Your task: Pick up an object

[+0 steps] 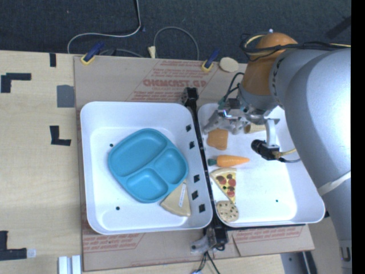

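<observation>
My gripper (223, 125) hovers over the far left part of the right bin (296, 201), open, with its fingers spread just above a tan-brown block (217, 139). The block lies on the bin floor close to the divider and is not gripped. Nearer the camera in the same bin lie an orange carrot (230, 161), a pizza slice (225, 182) and a spotted cookie (227, 211), in a row along the bin's left side.
The left bin (94, 153) holds a blue divided plate (147, 164) and a pale tan wedge (178, 201) at its near right corner. The arm's grey body covers the right bin's far right side. White floor shows in that bin's right half.
</observation>
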You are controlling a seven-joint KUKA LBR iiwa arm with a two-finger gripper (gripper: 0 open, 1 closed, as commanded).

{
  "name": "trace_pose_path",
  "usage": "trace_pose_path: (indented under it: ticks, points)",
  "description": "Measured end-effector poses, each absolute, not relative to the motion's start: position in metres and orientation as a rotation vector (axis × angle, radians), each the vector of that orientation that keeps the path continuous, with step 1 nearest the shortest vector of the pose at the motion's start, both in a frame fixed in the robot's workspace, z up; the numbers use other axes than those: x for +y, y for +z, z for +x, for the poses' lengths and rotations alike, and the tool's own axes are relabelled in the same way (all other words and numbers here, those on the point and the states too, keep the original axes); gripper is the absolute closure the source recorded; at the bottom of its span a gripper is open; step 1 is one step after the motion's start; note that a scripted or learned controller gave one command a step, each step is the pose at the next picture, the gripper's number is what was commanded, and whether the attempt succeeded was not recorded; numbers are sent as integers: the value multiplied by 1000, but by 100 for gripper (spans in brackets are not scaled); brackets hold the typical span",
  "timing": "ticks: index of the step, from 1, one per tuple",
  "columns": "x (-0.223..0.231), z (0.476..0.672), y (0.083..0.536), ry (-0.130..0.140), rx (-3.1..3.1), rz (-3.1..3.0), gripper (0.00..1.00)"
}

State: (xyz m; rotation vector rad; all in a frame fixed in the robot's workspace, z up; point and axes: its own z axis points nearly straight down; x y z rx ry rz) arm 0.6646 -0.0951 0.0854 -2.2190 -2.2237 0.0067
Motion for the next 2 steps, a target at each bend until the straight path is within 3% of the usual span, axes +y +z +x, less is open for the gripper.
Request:
trace_pose_path:
  ticks: [1, 2]
  points:
    - [-98, 648, 86, -2, -2226, -2223, 0]
    - [-98, 669, 85, 6, -2225, -2216, 0]
